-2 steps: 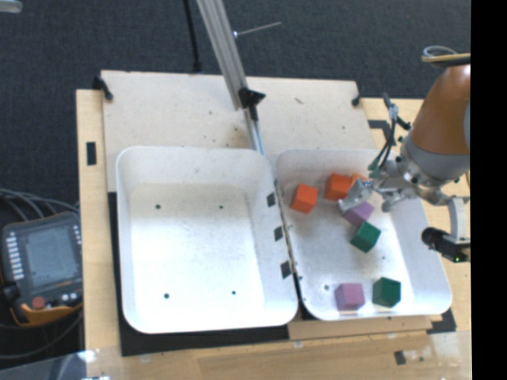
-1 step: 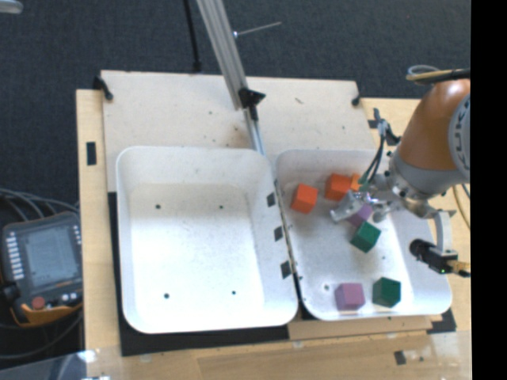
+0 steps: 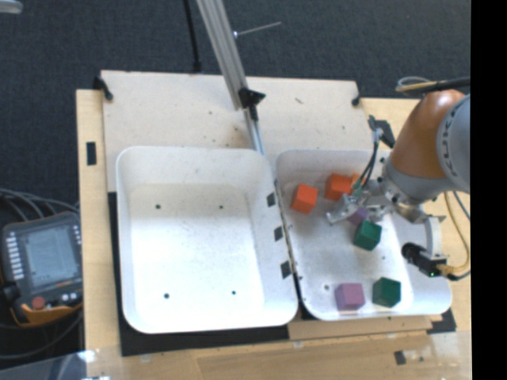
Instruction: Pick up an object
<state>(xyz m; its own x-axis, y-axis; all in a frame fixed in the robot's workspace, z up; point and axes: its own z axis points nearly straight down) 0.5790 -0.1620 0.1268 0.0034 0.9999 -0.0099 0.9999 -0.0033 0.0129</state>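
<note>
The grey arm with its orange band (image 3: 424, 137) reaches in from the right and hangs over the right-hand white bin (image 3: 317, 291), its gripper (image 3: 358, 212) low over the bin floor in the upper middle of that bin. Whether the gripper is wide, narrow or holding anything cannot be told from this view, since the metal parts at the wrist blur together with a small purplish patch beneath them. Just below and slightly right of the gripper sits a dark green cube (image 3: 367, 235), tilted on the bin floor, very near the gripper's tip but with no clear sign of being clamped. Just above and left of the gripper lies an orange cube (image 3: 340, 186), partly overlapped by the gripper's cabling. Further left of the gripper, near the bin's left wall, rests a second orange cube (image 3: 304, 198), apart from the first. Well below the gripper, near the bin's front wall, a purple cube (image 3: 349, 295) and a second green cube (image 3: 386, 291) sit side by side, just apart from one another. Far left of the gripper lies the left-hand white bin (image 3: 131, 212). Beyond that, off the bench's left edge, a teach pendant (image 3: 43, 264) with a grey screen rests on the dark floor.
</note>
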